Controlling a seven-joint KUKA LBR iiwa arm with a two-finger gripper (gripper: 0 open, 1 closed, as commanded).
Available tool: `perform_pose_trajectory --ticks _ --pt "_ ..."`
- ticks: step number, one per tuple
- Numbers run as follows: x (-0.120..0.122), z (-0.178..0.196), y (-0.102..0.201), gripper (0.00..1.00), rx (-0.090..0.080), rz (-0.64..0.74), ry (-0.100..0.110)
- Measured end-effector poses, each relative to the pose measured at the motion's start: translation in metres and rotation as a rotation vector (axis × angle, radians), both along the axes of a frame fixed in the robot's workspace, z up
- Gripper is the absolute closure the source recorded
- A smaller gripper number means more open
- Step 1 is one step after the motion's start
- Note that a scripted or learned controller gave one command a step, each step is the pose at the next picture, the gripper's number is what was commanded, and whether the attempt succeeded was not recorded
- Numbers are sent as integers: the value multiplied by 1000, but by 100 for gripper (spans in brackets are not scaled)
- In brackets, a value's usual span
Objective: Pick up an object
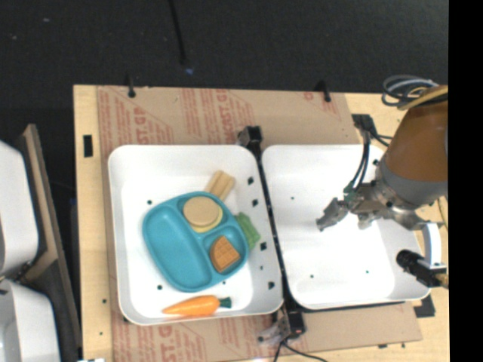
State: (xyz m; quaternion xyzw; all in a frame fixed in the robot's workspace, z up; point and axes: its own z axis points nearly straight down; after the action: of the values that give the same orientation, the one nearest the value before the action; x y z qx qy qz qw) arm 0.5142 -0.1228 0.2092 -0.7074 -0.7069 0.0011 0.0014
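Observation:
The left bin [124, 202] holds a blue divided plate [177, 251] with a round tan cookie [203, 212] and a brown waffle-like piece [225, 253] on it. A tan wooden block [221, 184] leans at the plate's upper edge. Something green [248, 230] pokes out at the plate's right side. An orange carrot [196, 305] lies near the bin's front wall. My gripper [330, 217] hangs over the right bin [317, 172], about at its middle, pointing left, with nothing seen between its fingers.
The arm, with its orange band [419, 145], comes in over the right bin's right side. A black clip [249, 136] sits at the top where the bins meet. Cables [404, 89] loop at the upper right.

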Motion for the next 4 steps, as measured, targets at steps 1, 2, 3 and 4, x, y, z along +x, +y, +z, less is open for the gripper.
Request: perform_pose_trajectory --ticks 1,2,3,4 --pt "1 2 0 0 0 0 -4" --pt "-2 -58 6 0 0 0 1" --pt "-4 -110 6 0 0 0 1" --pt "-2 -97 6 100 -1 -1 -6"
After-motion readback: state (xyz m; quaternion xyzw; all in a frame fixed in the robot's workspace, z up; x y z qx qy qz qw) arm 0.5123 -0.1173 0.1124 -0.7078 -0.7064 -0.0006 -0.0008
